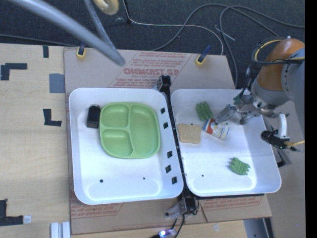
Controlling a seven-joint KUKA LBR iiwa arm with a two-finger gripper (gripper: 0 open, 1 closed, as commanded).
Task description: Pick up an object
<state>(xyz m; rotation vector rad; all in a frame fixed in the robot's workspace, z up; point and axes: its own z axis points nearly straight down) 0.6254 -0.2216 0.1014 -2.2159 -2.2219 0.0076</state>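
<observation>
Two shallow white bins are set side by side on a cardboard sheet [148, 66]. In the right bin [262, 182], nearest the camera, a small green leafy piece [239, 166] is seen lying alone, well apart from the rest. Farther in, a tan bread-like slab [189, 133] lies beside the divider, just beside a small red-and-white packet [217, 129]; behind these a second green piece [203, 110] is placed. The gripper [229, 114] is lowered over the packet's far right edge, and whether it is released or clenched cannot be told, since the tips are blurred. In the left bin [119, 187], a green divided plate [130, 130] is laid flat, with a small black block [93, 116] touching its left rim. Beyond the bins, cables [208, 19] are strewn over a dark floor.
</observation>
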